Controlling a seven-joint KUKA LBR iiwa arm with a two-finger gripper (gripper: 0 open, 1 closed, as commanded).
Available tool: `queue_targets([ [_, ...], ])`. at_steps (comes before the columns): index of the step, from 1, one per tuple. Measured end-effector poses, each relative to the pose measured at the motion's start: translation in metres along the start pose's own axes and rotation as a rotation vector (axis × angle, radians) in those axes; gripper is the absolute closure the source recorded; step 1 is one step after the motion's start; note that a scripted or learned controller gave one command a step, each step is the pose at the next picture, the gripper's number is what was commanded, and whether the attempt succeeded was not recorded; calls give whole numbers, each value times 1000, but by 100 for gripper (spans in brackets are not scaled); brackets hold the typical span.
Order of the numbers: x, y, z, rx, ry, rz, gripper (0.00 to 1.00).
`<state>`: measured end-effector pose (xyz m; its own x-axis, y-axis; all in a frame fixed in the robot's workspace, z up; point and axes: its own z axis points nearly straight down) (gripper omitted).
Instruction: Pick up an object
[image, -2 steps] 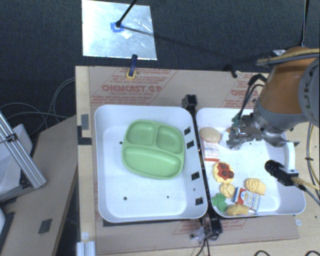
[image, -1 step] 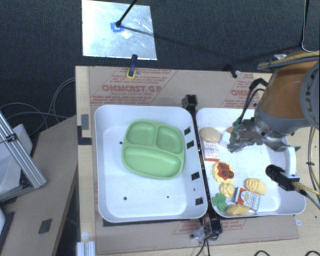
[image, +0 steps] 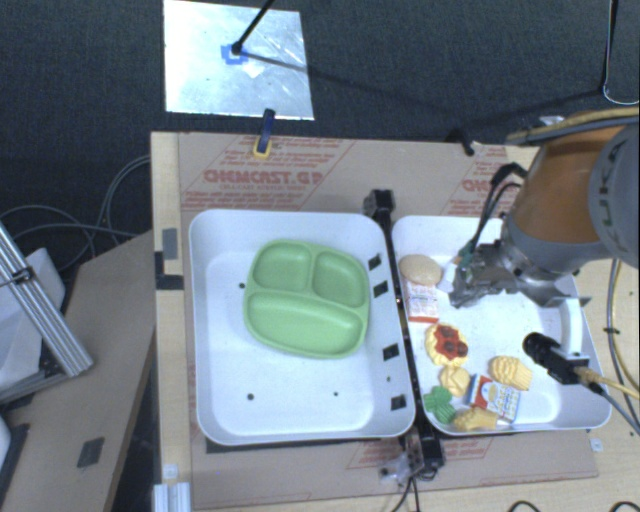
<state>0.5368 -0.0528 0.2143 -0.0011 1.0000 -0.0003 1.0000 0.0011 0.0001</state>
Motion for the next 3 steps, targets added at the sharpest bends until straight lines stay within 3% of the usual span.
queue_targets([
  [1,-5,0,-19,-3,0,0,100],
  [2,1,3,1,0,0,-3,100],
  [3,9,7,-13,-2,1,-5,100],
])
